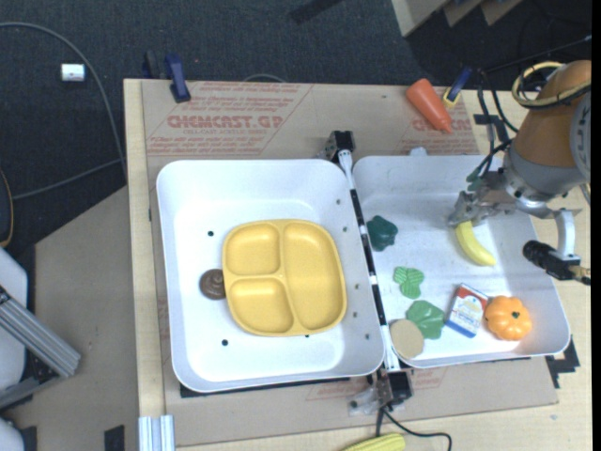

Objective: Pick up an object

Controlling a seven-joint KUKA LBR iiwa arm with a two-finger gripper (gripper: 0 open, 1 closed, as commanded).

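The right bin [423, 181] holds a yellow banana [475, 245], a dark green toy [381, 232], a light green leaf piece [408, 280], another green piece [426, 318], a tan disc [407, 338], a small red, white and blue box [465, 310] and an orange pumpkin [508, 318]. My gripper [470, 209] hangs low in this bin, just above the banana's upper end and at or very near it. The grey arm with its orange band [554, 125] reaches in from the upper right.
The left bin [188, 205] carries a yellow divided plate [284, 277] with a brown object [213, 284] at its left edge. An orange carrot [430, 106] lies on the bench behind the right bin. A blue clamp [176, 77] sits at the back left.
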